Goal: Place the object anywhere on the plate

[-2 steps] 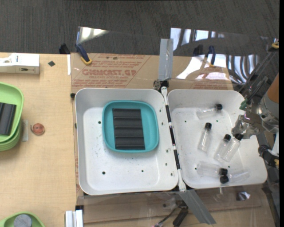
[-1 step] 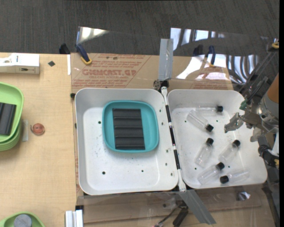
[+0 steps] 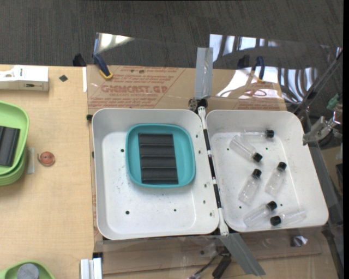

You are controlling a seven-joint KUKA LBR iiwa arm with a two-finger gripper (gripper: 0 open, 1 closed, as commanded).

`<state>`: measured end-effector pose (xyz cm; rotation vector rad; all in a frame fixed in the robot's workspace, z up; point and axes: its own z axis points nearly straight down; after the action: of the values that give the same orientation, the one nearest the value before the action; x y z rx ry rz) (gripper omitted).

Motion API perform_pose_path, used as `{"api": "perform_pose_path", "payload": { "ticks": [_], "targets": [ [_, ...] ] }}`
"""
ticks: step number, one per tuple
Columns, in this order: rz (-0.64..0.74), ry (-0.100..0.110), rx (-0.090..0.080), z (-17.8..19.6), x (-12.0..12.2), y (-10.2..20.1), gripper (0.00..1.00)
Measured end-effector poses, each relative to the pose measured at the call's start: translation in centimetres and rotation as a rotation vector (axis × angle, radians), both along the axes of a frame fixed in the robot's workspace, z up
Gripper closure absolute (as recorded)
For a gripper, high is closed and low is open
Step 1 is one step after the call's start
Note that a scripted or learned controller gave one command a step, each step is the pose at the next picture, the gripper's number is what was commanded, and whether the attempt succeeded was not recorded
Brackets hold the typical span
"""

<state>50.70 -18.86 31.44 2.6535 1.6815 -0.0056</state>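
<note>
Your two bins sit side by side on a pale wooden bench, hinged together down the middle. In the left shallow white bin you have the teal rounded-square plastic plate, lying flat in the upper middle with a dark ribbed insert filling its centre. In the right shallow white bin lie the small clear plastic vials with black caps. There are several of them, scattered from the upper middle to the lower edge, all on their sides and well apart from the plate. None of them lies on the plate.

You cannot tell from this view whether the gripper is open or closed.

Behind the bins, a brown cardboard sheet with red print lies flat, with clear plastic panels standing over it and a grey strip of tape between them. Beyond that you see dark carpeted floor. At the bench's left edge sits a lime-green plate stack, a small reddish round disc just beside it, and a white box farther back.
</note>
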Motion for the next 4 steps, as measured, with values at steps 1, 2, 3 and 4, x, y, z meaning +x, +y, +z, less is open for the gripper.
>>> {"api": "perform_pose_path", "payload": {
  "ticks": [1,2,3,4],
  "targets": [
    [-0.113,0.002,0.000,12.6,2.1,-2.0,0.00],
    [-0.233,0.002,0.000,12.5,3.7,-2.5,0.00],
    [-0.273,0.002,-0.001,12.5,7.9,-2.6,0.00],
    [-0.370,0.001,-0.001,12.5,9.4,-2.7,0.00]
  ]
}}
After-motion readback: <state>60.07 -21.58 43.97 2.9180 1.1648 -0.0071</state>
